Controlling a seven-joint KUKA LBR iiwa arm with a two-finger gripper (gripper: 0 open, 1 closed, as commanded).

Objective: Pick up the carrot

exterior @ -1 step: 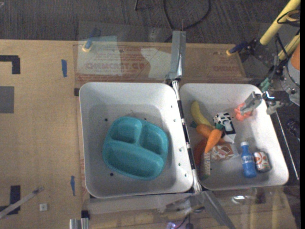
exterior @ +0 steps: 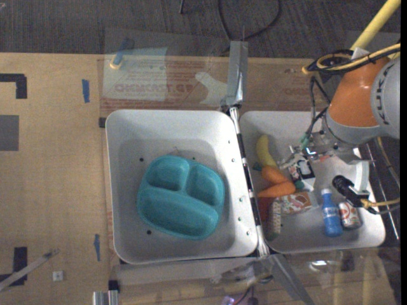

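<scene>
Two orange carrots lie in the right bin (exterior: 375,234), near its left wall. The upper carrot (exterior: 274,173) points up-left, and the lower carrot (exterior: 278,190) lies almost level just below it. My gripper (exterior: 303,162) hangs over the middle of the right bin, just right of the upper carrot's thick end. It is close to the carrots, but I see nothing held in it. The grey arm with its orange band (exterior: 355,100) reaches in from the upper right.
A yellow banana (exterior: 265,149) lies above the carrots. Below them sits a small printed packet (exterior: 292,203), with a blue bottle (exterior: 329,213) and a can (exterior: 348,215) to its right. The left bin (exterior: 121,170) holds a teal divided plate (exterior: 181,197).
</scene>
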